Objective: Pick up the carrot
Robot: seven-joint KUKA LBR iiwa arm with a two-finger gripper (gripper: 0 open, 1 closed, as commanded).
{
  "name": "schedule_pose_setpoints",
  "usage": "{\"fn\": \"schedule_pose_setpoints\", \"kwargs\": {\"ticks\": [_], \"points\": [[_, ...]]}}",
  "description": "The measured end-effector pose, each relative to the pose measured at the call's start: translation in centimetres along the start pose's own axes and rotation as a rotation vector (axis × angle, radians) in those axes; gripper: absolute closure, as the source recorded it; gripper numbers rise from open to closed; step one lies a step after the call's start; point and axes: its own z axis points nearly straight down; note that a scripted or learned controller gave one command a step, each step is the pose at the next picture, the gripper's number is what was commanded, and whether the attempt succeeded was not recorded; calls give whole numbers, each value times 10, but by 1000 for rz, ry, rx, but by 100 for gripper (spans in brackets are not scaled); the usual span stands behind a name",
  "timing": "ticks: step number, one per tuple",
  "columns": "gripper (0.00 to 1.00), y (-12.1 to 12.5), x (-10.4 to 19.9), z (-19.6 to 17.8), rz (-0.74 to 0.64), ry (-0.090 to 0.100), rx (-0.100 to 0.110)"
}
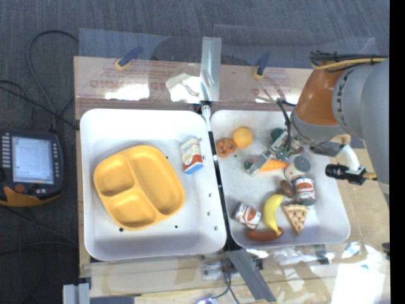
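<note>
The carrot (272, 166) lies in the right bin (329, 233), orange with a green leafy end (252, 166) pointing left. My gripper (280, 149) hangs just above the carrot's right half, at the end of the grey arm with the orange band (316, 103). It touches or nearly touches the carrot, and I cannot tell which. The carrot rests on the bin floor.
Around the carrot lie an orange (242, 136), a small orange pumpkin-like toy (225, 146), a dark green item (277, 133), a grey disc (301, 164), a can (305, 189), a banana (273, 209) and a pizza slice (295, 218). The left bin (95, 242) holds a yellow divided plate (138, 185) and a small carton (191, 154).
</note>
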Motion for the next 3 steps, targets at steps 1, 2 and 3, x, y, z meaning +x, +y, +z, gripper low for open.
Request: {"fn": "schedule_pose_setpoints", "kwargs": {"ticks": [1, 2, 3], "points": [[100, 1, -2, -12, -2, -9, -2], [100, 2, -2, -21, -3, -11, 0], [100, 86, 128, -96, 71, 8, 4]]}}
